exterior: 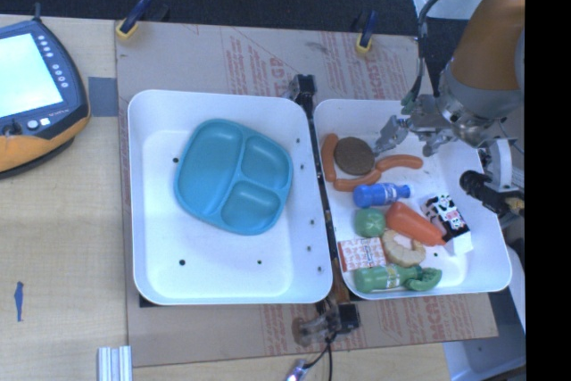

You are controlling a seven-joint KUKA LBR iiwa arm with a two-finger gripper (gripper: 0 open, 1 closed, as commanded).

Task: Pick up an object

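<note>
My gripper (412, 138) hangs open over the far part of the right bin (486, 268), with nothing between its fingers. Just left of it and below lie a brown round patty (354, 156) and two orange sausages (399, 163). Nearer the front lie a blue bottle (381, 193), a green lump (369, 222), an orange carrot (415, 223), a cow-patterned carton (446, 214), a bread slice (403, 250), a red-and-white packet (361, 254) and a green pod (399, 279).
The left bin (152, 263) holds a blue divided plate (235, 177). A teach pendant (31, 94) lies on the bench at far left. Clamps (132, 18) stand on the cardboard's back edge. The arm's grey and orange body (486, 49) looms over the right bin's far corner.
</note>
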